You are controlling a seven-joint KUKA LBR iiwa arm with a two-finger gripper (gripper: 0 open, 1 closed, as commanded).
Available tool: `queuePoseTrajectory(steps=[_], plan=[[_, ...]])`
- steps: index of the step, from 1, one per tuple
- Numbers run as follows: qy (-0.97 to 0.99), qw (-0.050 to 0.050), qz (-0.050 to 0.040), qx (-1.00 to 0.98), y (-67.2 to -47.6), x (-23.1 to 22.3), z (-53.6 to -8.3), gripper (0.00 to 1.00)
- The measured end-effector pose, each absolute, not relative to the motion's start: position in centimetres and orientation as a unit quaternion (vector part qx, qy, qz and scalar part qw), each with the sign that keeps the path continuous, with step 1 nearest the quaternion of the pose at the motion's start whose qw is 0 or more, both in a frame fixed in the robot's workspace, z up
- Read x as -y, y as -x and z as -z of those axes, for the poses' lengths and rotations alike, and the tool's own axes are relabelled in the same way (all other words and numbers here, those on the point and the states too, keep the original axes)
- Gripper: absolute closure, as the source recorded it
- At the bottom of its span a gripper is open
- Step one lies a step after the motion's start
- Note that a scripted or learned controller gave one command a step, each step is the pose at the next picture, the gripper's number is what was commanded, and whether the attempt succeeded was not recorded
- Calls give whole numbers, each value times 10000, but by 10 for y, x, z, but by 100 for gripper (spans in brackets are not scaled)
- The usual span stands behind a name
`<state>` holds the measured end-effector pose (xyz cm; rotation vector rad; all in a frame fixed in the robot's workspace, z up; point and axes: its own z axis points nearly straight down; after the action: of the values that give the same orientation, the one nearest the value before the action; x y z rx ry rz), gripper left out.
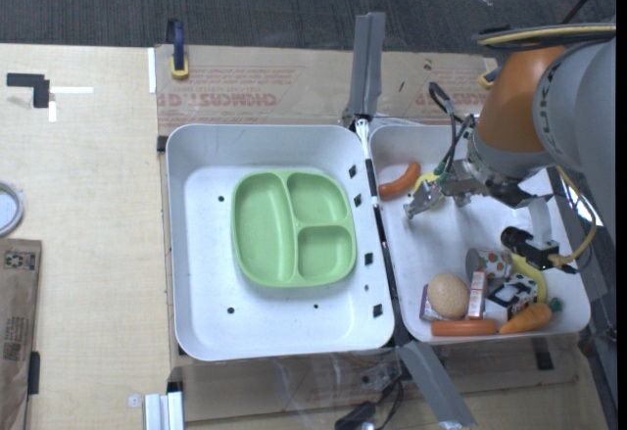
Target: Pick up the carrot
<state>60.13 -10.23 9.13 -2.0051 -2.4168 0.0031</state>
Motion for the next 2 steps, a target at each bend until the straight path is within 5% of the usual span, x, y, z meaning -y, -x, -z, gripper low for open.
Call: queuePoseTrajectory(steps=[1,2], plan=[[6640,-7,-5,7478,-593,172,-92,0],[6196,2,-3,7849,-551,168,-92,0]])
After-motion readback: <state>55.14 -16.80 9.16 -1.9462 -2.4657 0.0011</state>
